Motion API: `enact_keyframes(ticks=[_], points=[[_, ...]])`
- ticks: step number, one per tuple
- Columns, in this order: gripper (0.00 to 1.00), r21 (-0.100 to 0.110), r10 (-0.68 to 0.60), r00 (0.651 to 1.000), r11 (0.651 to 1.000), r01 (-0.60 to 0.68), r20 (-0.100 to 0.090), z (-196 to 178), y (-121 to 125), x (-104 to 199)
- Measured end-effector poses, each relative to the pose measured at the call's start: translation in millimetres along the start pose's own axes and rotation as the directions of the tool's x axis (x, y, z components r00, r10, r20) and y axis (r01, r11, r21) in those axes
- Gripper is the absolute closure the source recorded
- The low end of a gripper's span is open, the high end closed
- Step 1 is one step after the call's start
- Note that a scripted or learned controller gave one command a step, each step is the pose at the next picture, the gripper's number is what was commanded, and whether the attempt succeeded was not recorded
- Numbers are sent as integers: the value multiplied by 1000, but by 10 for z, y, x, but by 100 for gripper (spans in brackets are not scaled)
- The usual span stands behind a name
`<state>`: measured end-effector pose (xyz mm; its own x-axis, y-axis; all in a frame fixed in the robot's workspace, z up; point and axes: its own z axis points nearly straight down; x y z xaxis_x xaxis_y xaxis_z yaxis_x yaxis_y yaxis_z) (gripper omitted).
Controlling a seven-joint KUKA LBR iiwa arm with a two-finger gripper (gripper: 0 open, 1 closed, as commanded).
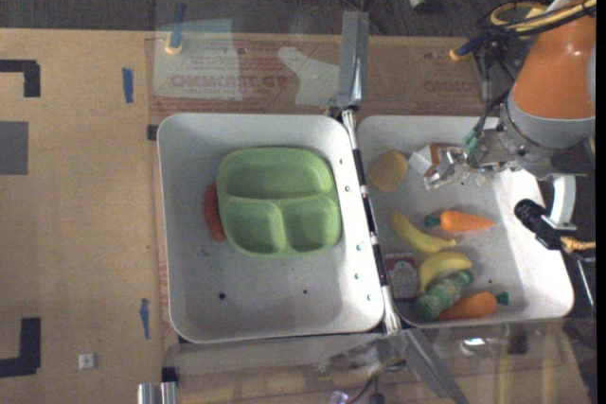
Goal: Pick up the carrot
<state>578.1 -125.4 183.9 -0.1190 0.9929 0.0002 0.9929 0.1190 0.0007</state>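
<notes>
Cardboard covers the bench; the carrot (464, 221) lies just right of the banana (421, 235), the gripper (454, 167) up-right of the banana, open or closed unclear; a misaimed descent could nudge that banana instead

Two white bins (180, 298), one green divided tray (279, 200), two carrots (459, 221), two bananas (421, 237), one round tan thing (388, 170)

faint mirrored print on cardboard (218, 80), unreadable
</notes>
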Motion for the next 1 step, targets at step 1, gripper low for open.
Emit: enact_keyframes(ticks=[1], points=[[0, -7, -4, 1000, 1000, 4, 3, 960, -506, -589]])
